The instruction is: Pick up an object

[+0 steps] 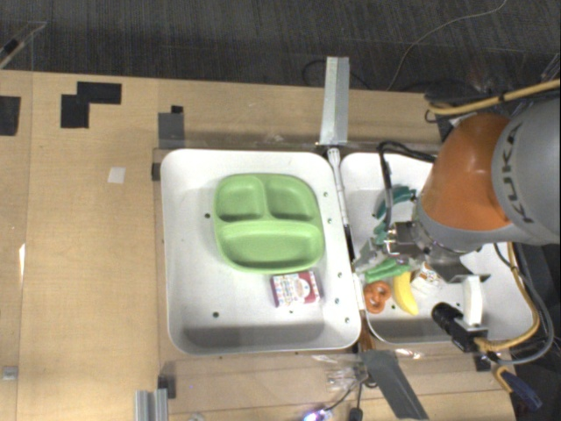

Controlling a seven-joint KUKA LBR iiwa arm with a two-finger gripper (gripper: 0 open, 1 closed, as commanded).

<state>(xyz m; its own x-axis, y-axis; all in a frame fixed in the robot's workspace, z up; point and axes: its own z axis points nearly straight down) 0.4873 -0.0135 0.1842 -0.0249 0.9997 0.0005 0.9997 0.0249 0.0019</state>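
Note:
My arm reaches in from the right over the right bin (368, 327). Its gripper (390, 251) hangs low above a cluster of small objects at the bin's left side. Just below it lie a yellow banana (405, 295), an orange toy (376, 297) and a green piece (382, 272). More green objects (390, 202) sit behind the gripper. The wrist body hides the fingers from above.
The left bin (188, 261) holds a green three-compartment plate (266, 221) and a small pink-and-white packet (294, 288) in front of it. A metal divider post (335, 103) stands between the bins at the back. Cables run along the right side.

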